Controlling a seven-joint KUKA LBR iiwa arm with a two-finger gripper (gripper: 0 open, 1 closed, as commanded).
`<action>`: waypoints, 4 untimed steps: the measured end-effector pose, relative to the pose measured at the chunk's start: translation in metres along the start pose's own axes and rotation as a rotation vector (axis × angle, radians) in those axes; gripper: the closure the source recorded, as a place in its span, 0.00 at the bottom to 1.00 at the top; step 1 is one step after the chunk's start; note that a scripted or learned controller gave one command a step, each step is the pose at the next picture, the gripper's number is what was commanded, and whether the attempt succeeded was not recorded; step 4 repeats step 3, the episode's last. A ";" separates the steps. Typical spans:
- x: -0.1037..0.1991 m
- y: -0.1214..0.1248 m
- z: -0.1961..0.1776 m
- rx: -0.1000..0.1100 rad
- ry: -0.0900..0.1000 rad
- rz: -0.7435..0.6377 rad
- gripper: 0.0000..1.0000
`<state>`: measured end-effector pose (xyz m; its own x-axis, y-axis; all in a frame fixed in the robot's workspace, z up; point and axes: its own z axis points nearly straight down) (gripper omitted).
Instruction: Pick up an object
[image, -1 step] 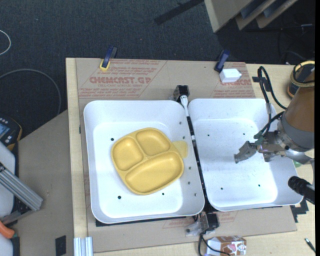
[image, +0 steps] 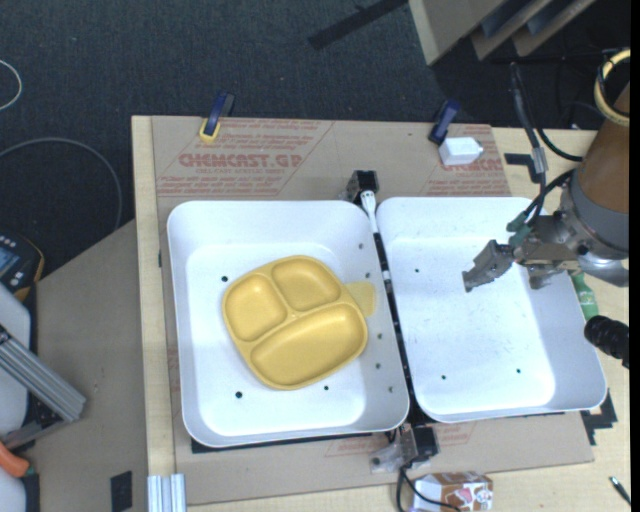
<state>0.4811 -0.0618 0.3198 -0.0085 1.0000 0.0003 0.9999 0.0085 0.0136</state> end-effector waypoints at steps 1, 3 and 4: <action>-0.003 -0.001 -0.004 0.010 -0.001 0.007 1.00; 0.126 0.001 -0.079 0.003 0.002 0.000 1.00; 0.126 0.001 -0.079 0.003 0.002 0.000 1.00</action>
